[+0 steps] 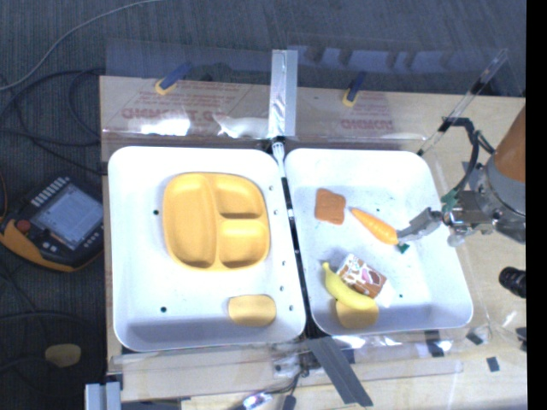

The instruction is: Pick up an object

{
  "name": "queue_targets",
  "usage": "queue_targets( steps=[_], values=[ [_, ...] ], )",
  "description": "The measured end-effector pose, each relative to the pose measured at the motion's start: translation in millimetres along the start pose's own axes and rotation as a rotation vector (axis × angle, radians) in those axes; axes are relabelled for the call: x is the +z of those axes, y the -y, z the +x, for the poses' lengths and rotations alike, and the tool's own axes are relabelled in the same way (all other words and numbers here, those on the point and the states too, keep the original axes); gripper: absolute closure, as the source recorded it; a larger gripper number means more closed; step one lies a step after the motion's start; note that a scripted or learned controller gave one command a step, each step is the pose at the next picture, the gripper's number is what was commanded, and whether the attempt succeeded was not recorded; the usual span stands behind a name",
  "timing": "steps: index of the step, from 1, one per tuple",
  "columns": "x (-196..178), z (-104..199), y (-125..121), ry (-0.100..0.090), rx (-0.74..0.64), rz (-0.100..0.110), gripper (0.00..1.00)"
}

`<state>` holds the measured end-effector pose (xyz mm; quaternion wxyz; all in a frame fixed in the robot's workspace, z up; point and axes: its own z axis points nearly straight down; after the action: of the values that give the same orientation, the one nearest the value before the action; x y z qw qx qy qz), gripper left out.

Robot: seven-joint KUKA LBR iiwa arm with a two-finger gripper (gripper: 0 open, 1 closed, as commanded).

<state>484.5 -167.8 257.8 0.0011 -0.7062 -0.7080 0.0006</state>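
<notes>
Gripper [404,240] state first: its grey tip forms one narrow wedge seen from above, and whether it is clenched or released cannot be told. The tip sits low in the right bin [402,182], near the middle of that bin's right edge, and points left. It reaches the thick right end of a carrot [373,224]; whether it touches the carrot is unclear, and nothing is visibly grasped.

The carrot is bright orange, smooth and tapered. It lies flat and slanted on the white floor, near the bin's centre, with its thin tip toward the upper left.

Just left of the carrot's tip lies a brown square slab [330,206] with rounded corners. Toward the bin's front edge a yellow banana [339,285] curves around a small packet [362,276] printed in white, pink and brown. A yellow rounded lump [356,314] sits against the banana by the front edge.

The left bin [137,229] carries a yellow divided plate [215,220] at its centre. A yellow oblong block [252,309] lies near its front right corner.

The arm [500,199] enters over the right bin's right edge.
</notes>
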Motion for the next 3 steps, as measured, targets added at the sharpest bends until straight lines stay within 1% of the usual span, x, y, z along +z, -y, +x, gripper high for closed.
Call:
queue_targets(
  steps=[1,2,3],
  values=[
    [-59,-16,0,0.001,0.002,-0.001,0.00],
    [-59,-16,0,0.001,0.002,-0.001,0.00],
    [99,-21,-20,0.000,0.237,0.002,0.00]
  ],
)
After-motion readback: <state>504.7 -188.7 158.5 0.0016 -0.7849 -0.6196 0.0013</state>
